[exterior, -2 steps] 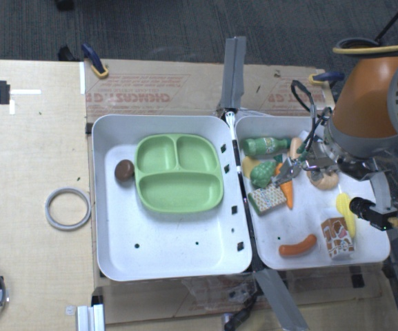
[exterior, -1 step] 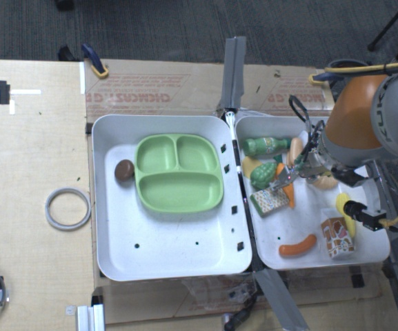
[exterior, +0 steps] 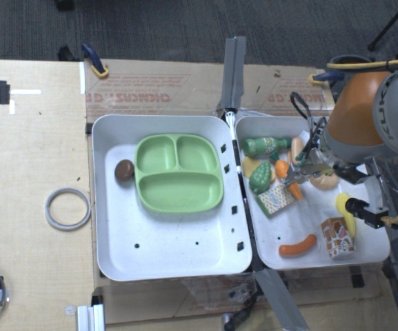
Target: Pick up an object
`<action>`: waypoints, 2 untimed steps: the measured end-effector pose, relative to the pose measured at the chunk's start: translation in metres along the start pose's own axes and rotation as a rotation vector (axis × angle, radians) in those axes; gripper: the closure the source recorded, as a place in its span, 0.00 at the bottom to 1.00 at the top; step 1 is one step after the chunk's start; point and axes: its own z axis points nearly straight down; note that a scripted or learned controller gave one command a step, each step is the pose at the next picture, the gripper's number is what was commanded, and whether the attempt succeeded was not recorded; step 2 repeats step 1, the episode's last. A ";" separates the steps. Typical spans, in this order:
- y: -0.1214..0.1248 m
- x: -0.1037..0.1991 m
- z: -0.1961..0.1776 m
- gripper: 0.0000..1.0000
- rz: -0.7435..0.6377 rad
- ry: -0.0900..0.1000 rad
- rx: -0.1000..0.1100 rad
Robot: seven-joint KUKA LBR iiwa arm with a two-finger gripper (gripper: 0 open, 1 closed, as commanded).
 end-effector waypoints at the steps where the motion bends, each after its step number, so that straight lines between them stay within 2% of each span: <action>1: 0.070 0.041 -0.085 1.00 0.004 0.003 0.011; 2: 0.070 0.041 -0.085 1.00 0.004 0.003 0.011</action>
